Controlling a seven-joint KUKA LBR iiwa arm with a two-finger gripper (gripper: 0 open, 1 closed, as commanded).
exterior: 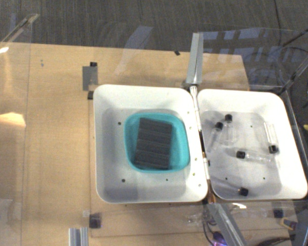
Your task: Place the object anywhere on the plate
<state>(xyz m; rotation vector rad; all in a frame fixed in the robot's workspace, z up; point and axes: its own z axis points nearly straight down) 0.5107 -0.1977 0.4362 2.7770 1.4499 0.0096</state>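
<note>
A teal plate (181, 146) with rounded corners lies in the middle of the left white bin (108, 181). On the plate rests a dark grey ridged rectangular block (154, 143), lying flat and slightly tilted, well inside the plate's rim. In the right white bin (293, 181) lie several small clear vials with black caps, among them one at the upper left (222, 123), one at the right (270, 137) and one in the middle (249, 157).
A lone black cap (243, 191) lies near the right bin's front wall. A grey metal bar (195, 60) stands behind the seam between the bins. The wooden bench (41, 152) stretches to the left. Cables and brackets (220, 229) sit at the front right.
</note>
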